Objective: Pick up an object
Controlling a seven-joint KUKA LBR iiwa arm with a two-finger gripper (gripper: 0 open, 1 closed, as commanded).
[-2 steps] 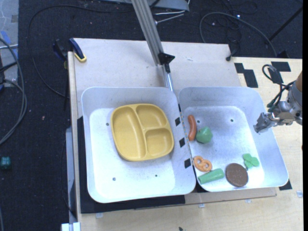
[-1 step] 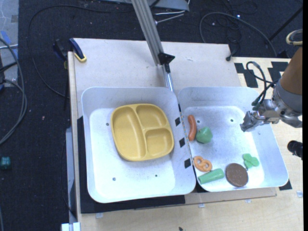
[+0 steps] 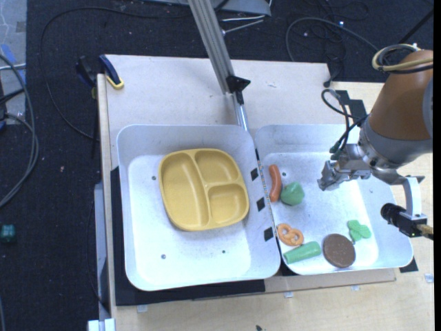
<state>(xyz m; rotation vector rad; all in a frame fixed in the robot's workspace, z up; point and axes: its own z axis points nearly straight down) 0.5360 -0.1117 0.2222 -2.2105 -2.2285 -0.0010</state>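
My gripper (image 3: 329,180) hangs over the middle of the right bin (image 3: 313,150), with nothing seen in it. To its left lie a red sausage (image 3: 275,183) and a round green piece (image 3: 292,194) close to the bin's left wall. Along the near side sit an orange pretzel (image 3: 290,236), a green cylinder (image 3: 302,252), a brown round disc (image 3: 339,250) and a small light-green piece (image 3: 358,230).
The left bin (image 3: 141,247) holds a yellow divided tray (image 3: 204,188). A slanted metal pole (image 3: 215,40) rises from the bins' far edge. Cables and a black fitting (image 3: 403,221) hang by the arm at the right bin's right wall.
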